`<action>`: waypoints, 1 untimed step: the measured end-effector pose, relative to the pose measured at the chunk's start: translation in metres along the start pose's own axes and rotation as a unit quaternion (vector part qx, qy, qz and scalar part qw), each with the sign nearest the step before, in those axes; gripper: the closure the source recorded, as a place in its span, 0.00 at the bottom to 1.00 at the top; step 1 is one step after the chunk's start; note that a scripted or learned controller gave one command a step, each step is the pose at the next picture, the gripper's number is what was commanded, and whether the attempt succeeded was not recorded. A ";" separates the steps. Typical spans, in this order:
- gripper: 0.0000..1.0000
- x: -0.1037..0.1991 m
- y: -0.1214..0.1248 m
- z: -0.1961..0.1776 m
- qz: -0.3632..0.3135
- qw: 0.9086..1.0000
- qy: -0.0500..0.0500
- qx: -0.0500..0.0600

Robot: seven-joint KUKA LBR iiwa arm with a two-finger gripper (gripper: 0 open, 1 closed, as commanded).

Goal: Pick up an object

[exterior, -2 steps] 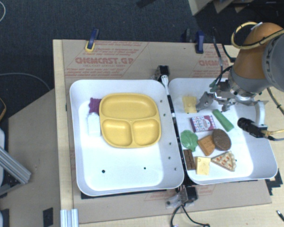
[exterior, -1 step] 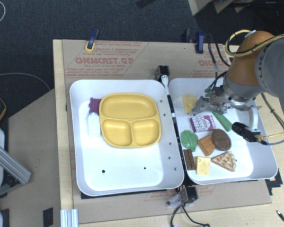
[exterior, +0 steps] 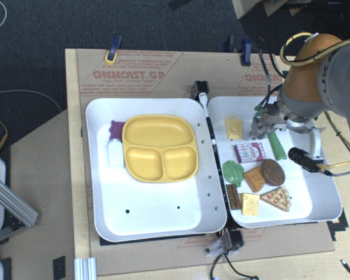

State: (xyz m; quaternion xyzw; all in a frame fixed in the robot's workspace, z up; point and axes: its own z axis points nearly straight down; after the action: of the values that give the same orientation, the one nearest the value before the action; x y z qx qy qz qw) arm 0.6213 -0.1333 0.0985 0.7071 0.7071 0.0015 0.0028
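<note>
Green stick-shaped piece [exterior: 276,145] in right bin [exterior: 326,206], just under gripper [exterior: 262,126] | "CHEMCAST GP" in red on brown board [exterior: 140,69] | arm [exterior: 315,74] bent down from right | grip state: cannot tell

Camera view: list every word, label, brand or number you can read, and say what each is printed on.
"CHEMCAST GP": red print on the brown protective sheet covering the bench, above the left bin.
The same red print repeats above the right bin, but is partly hidden and blurred there.
Pink packet in the right bin: has printing, too small to read.
</note>
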 end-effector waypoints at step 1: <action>1.00 -0.008 0.008 -0.049 0.000 1.000 -0.001 -0.001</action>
State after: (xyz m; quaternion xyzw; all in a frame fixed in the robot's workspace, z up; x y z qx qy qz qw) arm 0.6287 -0.1408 0.1472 0.7071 0.7071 0.0018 0.0038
